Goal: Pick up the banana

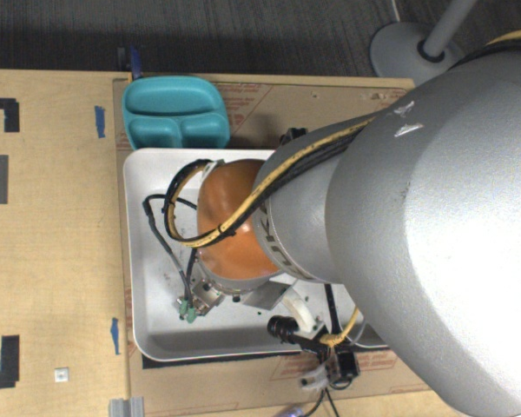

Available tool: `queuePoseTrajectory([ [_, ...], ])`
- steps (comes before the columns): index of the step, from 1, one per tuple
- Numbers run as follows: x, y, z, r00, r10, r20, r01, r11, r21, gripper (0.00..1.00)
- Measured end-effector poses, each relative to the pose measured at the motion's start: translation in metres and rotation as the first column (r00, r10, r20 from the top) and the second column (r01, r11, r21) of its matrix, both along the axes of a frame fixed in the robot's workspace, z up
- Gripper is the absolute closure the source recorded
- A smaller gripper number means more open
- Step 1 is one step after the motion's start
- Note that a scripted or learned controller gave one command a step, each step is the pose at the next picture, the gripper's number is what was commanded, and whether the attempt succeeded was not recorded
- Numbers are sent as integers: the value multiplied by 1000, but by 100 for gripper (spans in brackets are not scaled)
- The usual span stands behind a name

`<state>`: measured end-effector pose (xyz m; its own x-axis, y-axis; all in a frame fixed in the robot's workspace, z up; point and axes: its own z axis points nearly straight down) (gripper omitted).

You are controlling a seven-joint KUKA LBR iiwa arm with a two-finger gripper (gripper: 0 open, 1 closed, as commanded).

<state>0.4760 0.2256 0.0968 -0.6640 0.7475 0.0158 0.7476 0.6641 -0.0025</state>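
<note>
Your arm [399, 224] reaches deep into the white bin [148, 259], its orange band [230, 224] over the bin's middle. A teal tray [175, 111] sits on the counter [52, 233] just behind the bin.

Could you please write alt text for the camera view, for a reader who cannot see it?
A grey KUKA arm with an orange band reaches from the right, low over a shallow white bin, covering most of it. A teal divided tray sits on the bench beyond the bin.
</note>
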Motion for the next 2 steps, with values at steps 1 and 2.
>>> queuePoseTrajectory([
  [1, 0, 0, 10, 1000, -1, 2, 1, 1000, 1, 100],
  [2, 1, 1, 20, 1000, -2, 4, 2, 1000, 2, 100],
])
